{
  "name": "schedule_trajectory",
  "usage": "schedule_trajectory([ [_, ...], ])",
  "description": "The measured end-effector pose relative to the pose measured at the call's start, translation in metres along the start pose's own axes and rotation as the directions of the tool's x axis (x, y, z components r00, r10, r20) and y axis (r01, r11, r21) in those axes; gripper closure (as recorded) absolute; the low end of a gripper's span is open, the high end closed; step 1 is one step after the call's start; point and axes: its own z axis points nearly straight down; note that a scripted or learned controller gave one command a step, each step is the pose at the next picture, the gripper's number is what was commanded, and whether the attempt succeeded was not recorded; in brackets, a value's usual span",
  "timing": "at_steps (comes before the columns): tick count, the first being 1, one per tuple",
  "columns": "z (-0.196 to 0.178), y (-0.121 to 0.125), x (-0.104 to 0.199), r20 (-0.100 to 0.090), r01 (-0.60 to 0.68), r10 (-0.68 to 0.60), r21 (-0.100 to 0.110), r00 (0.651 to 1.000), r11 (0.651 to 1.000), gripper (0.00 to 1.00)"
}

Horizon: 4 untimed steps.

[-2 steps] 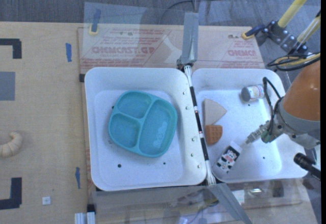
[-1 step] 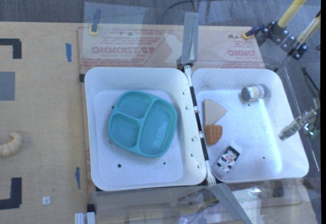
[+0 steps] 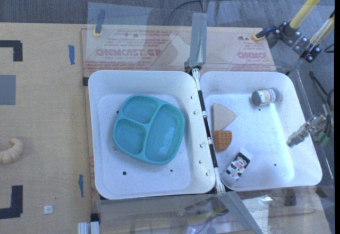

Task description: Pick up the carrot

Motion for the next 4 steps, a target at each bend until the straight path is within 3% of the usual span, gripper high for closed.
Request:
schedule_trajectory([
  [1,-0.001,0.008,0.008,0.0,0.286,-0.286,0.0,0.958,0.958,1.0],
  [2,-0.004,-0.002,-0.005,0.003,0.585,-0.585,0.0,0.811,0.811,1.0],
  [3,0.017,0.005,-0.011,0.002,0.836,-0.836,-0.001,0.548,0.548,1.0],
  [4,0.02,0.017,-0.027,0.005,0.979,-0.979,0.0,0.205,0.205,1.0],
])
